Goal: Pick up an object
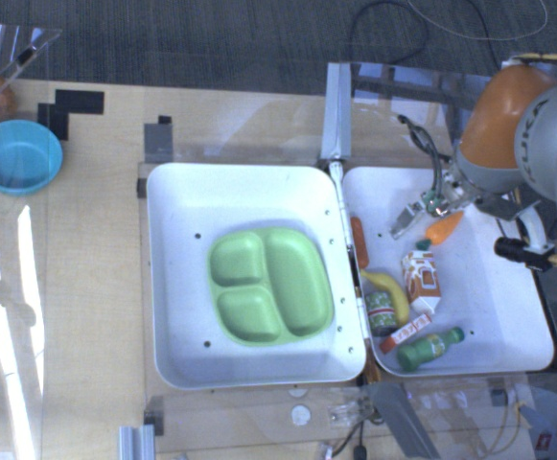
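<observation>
Beside claw [414,217], carrot [443,228] lying aslant

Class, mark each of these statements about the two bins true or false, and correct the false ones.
1. The green divided tray lies in the left bin. True.
2. The banana lies in the left bin. False: it is in the right bin.
3. The blue bowl sits inside a bin. False: it stands on the bench, left of both bins.
4. The green bottle lies on its side in the right bin. True.
5. The gripper is above the right bin. True.
</observation>
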